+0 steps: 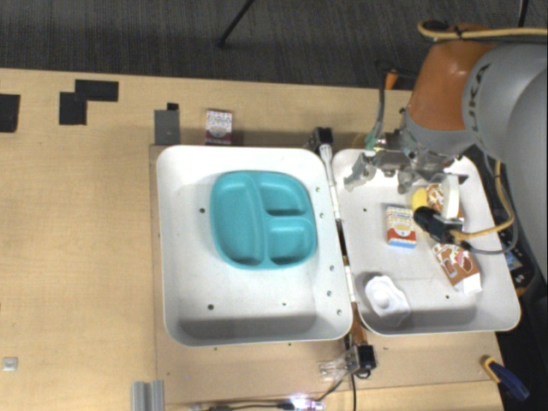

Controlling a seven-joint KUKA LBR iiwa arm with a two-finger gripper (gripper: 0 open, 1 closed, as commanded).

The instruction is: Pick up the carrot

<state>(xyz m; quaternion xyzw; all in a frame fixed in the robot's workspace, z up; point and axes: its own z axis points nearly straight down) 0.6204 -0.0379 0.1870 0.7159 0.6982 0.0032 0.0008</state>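
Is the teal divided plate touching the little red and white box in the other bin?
Apart. The camera view shows the teal plate in the left bin and the box in the right bin, with both bin walls between them.

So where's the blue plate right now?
The blue plate sits in the middle of the left white bin, divided into compartments, across the rim from the right bin where the arm reaches.

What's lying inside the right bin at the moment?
In the right bin: a small carton, a brown packet, a white cup, something yellow. The arm covers the bin's far end.
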